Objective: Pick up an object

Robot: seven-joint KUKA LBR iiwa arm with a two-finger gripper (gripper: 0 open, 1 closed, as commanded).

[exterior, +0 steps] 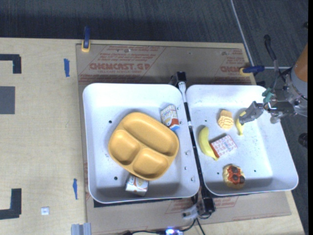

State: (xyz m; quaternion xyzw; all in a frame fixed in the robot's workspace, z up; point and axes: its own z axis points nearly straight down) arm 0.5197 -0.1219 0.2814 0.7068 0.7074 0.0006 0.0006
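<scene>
- My arm (302,65) shows an orange patch at the frame's right edge, above the wrist.
- Below that I see a pale grey wrist section (298,84), rounded and smooth.
- The gripper (247,116) is grey metal, its body a cluster of small blocks and brackets with a teal spot near it.
- One finger (252,111) reads as a slim grey bar with a darker tip.
- Thin dark cables (270,50) loop over the wrist.

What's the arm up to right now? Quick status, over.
Gripper low over right bin, nothing held. Nearest: small yellow piece, waffle-like toy. Banana and red box lie apart.
</scene>
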